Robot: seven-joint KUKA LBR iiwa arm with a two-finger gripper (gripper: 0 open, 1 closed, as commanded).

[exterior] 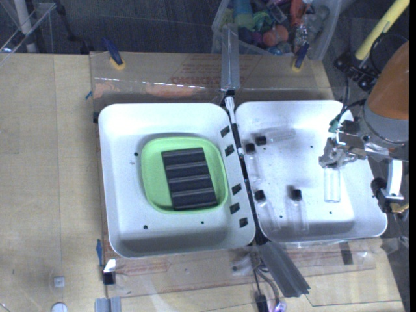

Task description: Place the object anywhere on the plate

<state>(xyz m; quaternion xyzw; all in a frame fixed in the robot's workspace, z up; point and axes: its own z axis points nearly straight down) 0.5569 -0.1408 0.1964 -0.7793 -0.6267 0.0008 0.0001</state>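
A light green plate [149, 174] lies in the left white bin [117, 174]. A black ridged rectangular block [189, 178] rests flat on the plate, covering most of its middle. My gripper [333, 156] hangs over the right side of the right bin [364, 220], far from the plate and the block. The grey arm with its orange band [394, 90] comes in from the right. A clear, tube-like piece [331, 189] lies on the bin floor just in front of the gripper; I see nothing held in the gripper.
The right bin also holds small black bits [295, 192] and faint clear pieces [279, 135]. A raised divider [238, 174] with black tabs separates the two bins. A clear box of colourful toys [273, 12] stands behind the bench.
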